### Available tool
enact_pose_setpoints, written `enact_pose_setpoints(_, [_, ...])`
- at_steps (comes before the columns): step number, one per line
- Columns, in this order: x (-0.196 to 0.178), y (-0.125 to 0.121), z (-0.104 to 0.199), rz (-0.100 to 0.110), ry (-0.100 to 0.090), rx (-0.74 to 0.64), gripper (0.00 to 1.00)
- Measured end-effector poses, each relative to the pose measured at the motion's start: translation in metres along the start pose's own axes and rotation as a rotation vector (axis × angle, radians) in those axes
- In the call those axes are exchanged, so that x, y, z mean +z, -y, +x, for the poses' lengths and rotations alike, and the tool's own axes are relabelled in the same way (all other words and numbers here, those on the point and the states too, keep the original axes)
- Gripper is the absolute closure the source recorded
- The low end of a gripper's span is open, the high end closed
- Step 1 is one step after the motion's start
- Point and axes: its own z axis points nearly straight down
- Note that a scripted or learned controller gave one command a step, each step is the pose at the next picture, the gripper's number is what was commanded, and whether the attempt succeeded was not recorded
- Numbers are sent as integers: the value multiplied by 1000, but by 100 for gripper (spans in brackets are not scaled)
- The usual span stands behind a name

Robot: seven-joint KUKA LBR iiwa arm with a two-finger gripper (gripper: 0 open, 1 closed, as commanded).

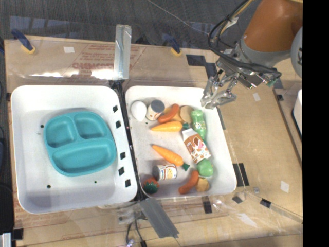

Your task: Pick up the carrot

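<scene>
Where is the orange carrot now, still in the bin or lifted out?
In the bin. The orange carrot lies flat on the floor of the right white bin, while the gripper hovers over the bin's far right corner, away from it.

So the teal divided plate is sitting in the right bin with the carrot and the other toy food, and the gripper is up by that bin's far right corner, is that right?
Not quite. The camera view shows the teal divided plate in the left bin, alone. The carrot and the other toy food lie in the right bin, and the gripper is indeed by that bin's far right corner.
</scene>
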Motion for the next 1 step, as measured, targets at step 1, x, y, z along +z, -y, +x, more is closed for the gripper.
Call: enact_pose_setpoints(1, [-8, 0, -3, 4, 2, -59, 100])
